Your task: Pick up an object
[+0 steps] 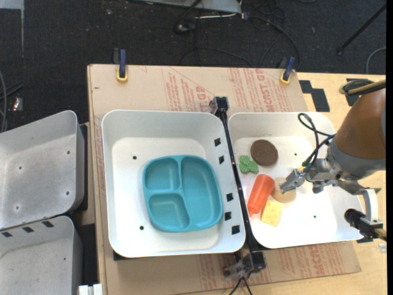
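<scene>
- Yellow block (272,213) lies nearest in the right bin (319,229), touching the orange cylinder (260,193).
- Tan round piece (284,194) sits just beside both, under the gripper (290,182).
- Whether the jaws are parted or closed on anything cannot be told.
- Brown disc (264,152) and green piece (247,164) lie further back.
- Blue tray (182,193) rests in the left bin (123,165).
- Best to centre over one item, clear of its neighbours, before closing.

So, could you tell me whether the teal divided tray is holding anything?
Empty: the teal divided tray lies flat in the left bin, and all three compartments show bare teal.
</scene>
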You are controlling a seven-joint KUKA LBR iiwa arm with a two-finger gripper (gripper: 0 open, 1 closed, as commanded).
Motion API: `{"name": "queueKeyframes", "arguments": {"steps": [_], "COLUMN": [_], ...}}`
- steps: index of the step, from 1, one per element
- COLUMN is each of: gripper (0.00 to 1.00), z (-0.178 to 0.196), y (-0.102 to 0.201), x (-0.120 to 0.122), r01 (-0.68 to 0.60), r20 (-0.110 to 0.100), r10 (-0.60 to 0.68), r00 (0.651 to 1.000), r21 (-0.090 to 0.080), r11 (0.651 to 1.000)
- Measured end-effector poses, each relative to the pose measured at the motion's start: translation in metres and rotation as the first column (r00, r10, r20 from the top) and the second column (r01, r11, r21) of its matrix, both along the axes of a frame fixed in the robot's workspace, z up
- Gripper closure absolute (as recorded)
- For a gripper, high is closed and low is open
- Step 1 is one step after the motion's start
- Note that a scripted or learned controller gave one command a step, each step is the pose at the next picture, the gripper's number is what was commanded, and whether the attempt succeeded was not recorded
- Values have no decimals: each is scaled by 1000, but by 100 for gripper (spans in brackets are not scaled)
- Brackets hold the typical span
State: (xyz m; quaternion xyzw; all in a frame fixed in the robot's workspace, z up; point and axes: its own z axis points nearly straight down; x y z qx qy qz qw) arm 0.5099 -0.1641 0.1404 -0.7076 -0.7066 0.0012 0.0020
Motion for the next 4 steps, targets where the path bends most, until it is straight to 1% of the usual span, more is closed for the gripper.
{"name": "queueKeyframes", "arguments": {"steps": [1,2,3,4], "gripper": [100,100,100,100], "z": [13,55,62,74], "y": [0,-1,-1,51], "x": [2,5,6,19], "r01": [0,-4,-4,-9], "r20": [6,9,7,7], "r10": [0,4,4,9], "r00": [1000,1000,1000,1000], "r21": [-2,-3,-2,0], "r11": [1000,1000,1000,1000]}}
